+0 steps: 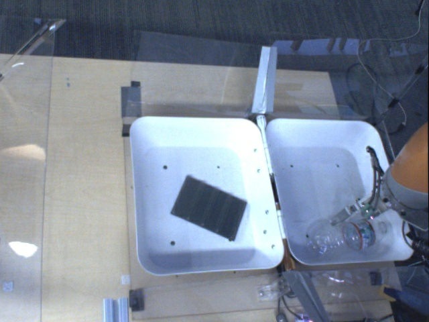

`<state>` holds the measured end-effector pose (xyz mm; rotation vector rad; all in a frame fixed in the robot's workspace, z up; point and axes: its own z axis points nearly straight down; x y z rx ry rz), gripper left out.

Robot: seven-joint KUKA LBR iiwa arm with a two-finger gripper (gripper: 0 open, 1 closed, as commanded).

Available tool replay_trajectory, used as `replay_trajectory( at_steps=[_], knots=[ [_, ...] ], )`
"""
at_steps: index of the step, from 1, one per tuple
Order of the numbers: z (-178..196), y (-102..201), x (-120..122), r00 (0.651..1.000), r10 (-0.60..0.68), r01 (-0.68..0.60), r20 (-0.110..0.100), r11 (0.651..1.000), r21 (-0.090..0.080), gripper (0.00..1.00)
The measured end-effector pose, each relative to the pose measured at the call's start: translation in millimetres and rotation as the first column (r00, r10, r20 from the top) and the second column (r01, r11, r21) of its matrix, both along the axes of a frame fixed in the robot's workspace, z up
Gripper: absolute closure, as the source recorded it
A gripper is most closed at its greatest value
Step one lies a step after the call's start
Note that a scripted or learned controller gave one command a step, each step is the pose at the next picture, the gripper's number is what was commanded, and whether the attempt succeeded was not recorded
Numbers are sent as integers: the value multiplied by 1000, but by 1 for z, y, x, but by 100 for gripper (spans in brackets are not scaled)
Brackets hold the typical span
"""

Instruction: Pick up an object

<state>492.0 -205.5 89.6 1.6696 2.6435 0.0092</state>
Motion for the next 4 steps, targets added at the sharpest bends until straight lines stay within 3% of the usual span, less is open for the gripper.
replay_trajectory(
  at_steps=[1,2,3,4],
  knots=[
    [12,1,3,1000,0,0,7,1000,0,100],
    [12,1,3,1000,0,0,7,1000,0,0],
    [0,5,-1,998,61,-61,-1,998,-3,0],
    [16,0,-3,962,-273,273,-10,962,3,0]
  ],
)
